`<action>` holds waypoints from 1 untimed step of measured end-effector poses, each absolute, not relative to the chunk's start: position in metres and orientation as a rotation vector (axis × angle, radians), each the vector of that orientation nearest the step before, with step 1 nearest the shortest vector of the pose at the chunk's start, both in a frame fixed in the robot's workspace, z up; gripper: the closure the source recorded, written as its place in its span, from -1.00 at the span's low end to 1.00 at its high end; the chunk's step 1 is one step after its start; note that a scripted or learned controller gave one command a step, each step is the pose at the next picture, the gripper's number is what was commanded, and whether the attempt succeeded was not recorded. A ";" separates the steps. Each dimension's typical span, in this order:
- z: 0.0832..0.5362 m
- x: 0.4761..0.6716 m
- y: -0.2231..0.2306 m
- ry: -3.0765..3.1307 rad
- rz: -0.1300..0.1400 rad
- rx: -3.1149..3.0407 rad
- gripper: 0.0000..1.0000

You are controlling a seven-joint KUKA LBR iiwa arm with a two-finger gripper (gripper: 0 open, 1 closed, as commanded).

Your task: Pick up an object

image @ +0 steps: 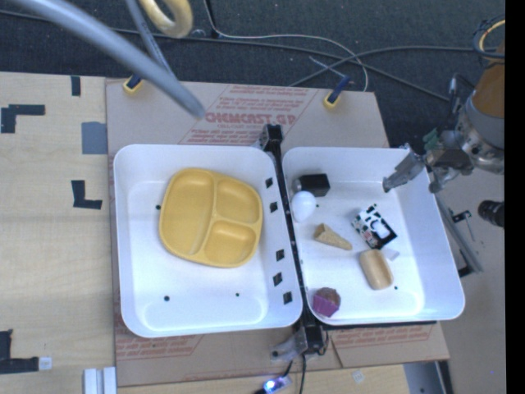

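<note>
**Arm poised at the right bin's rim, nothing picked yet**

A wooden counter (49, 245) fills the lower scene, with dark carpet and loose cables beyond it, and a sheet of cardboard (246, 113) lies under two shallow white bins set side by side. The left bin (131, 302) carries only a yellow divided plate (210, 217), lying flat and well apart from everything else. The right bin (435, 294) holds the small candidates, scattered loosely, which suits single picks: a tan bread-like roll (376, 268) near the front, a black-and-white printed toy (374, 226) just behind it, a black block (313, 184) by the divider, a wedge-shaped piece (332, 236) in the middle, a white ball (304, 206) touching the divider side, and a purple lump (326, 301) at the front edge.

The grey arm reaches in from the right, its orange band at the frame's edge, with the wrist tilted toward the bin. The gripper (420, 169) hangs over the right bin's far right corner, near the rim. Its fingers (404, 174) look spread apart with nothing between them. Judging by position, the printed toy and the roll are the nearest targets; any pick calls for a move inward and down.
</note>
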State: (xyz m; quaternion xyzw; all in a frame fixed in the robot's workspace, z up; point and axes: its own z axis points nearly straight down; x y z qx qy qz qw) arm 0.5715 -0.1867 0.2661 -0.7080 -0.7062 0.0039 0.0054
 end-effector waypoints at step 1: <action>0.273 0.574 -0.186 -2.222 0.002 -2.220 -1.00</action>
